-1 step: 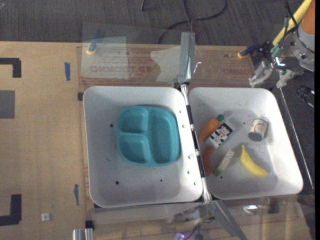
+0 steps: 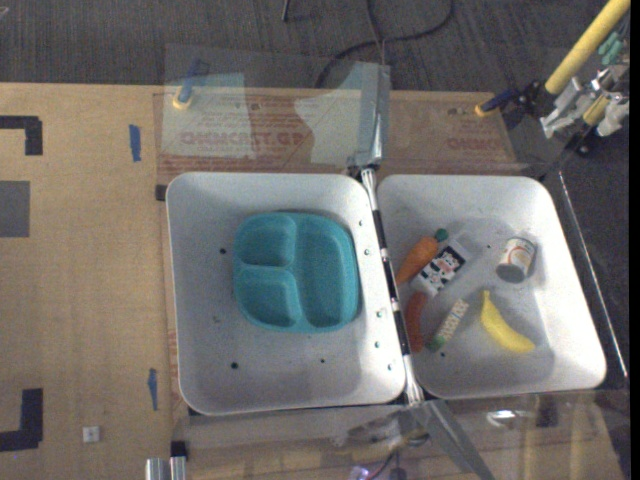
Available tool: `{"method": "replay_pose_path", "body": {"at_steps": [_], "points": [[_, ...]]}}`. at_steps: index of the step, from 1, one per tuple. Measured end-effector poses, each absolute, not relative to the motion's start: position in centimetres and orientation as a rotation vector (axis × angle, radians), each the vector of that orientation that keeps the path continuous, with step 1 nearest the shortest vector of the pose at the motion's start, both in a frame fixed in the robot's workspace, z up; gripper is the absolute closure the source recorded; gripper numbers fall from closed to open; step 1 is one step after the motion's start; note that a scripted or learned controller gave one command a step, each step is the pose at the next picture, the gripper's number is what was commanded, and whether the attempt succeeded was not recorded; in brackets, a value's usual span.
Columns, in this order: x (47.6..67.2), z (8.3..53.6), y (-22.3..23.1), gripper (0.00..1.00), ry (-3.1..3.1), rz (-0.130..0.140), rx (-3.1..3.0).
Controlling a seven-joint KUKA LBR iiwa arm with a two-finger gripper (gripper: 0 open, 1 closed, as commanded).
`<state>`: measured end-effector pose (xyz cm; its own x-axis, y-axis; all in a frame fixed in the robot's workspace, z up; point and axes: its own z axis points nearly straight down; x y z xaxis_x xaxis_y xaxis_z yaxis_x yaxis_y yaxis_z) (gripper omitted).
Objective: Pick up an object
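The gripper (image 2: 597,96) is hanging far right, its grasp impossible to tell, leaving the banana (image 2: 503,325) lying reachable.

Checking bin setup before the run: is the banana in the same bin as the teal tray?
No. The banana lies in the right bin, while the teal tray sits in the left bin.

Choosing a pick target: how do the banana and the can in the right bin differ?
The yellow toy banana is long and curved, lying flat near the bin's lower middle; the small white can is short and cylindrical, sitting further up. The banana is the longer of the two. Both rest apart from other items in the right white bin.
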<state>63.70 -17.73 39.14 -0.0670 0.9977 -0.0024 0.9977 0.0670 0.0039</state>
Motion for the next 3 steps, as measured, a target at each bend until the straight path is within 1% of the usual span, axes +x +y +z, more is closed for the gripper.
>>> {"method": "replay_pose_path", "body": {"at_steps": [1,2,3], "points": [[66.5,34.8,-17.8,0.00,2.318,0.000,2.118],[63.7,23.8,-19.9,0.00,2.384,0.002,2.041],[53.8,10.8,-21.9,0.00,2.435,0.002,1.984]]}}
